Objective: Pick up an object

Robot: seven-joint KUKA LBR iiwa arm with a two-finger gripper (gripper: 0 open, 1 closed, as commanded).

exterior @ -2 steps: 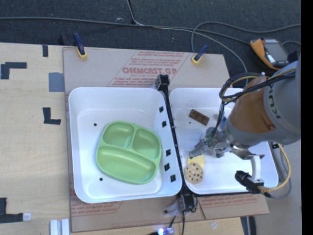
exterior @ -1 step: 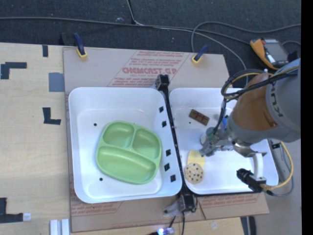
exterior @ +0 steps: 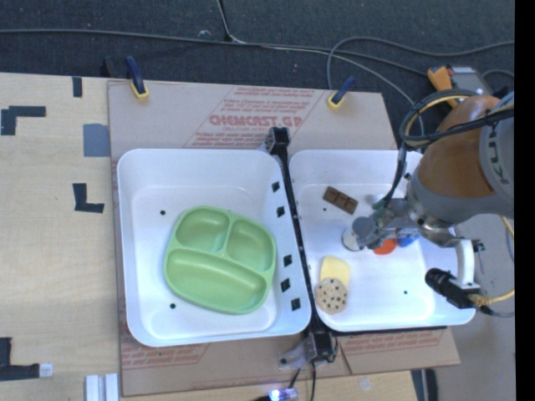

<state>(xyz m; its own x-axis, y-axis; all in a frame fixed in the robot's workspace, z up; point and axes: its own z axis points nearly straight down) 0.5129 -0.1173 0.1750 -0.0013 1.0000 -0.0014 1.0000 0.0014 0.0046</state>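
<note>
In the right bin [exterior: 368, 314] lie a brown chocolate bar [exterior: 340, 199] near the back, a pale yellow block [exterior: 335, 269] and a round speckled cookie [exterior: 332, 295] at the front left. My gripper [exterior: 365, 234] hangs low over the bin's middle, right beside a small red and blue object [exterior: 391, 243] that peeks out from under the wrist. The arm's grey and orange body [exterior: 460, 170] covers the bin's right part.
The left bin [exterior: 134, 224] holds a green divided plate [exterior: 221, 259]. A black divider strip [exterior: 288, 232] runs between the bins. Cables loop over the dark floor behind the bench, and two clamps [exterior: 136, 80] pin the cardboard base.
</note>
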